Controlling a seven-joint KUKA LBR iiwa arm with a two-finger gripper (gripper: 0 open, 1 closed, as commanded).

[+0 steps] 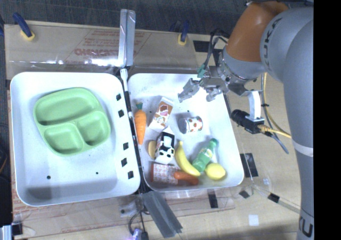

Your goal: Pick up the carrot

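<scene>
Resting on a cardboard-covered bench [48, 47], two white bins [21, 143]; pincer [201, 90] spread wide, empty.

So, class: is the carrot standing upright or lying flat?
Lying flat: the carrot rests lengthwise along the right bin's left wall.

The arm [290, 73] is smooth grey with an orange band. Thin cables run beside its metal gripper [201, 90].
</scene>
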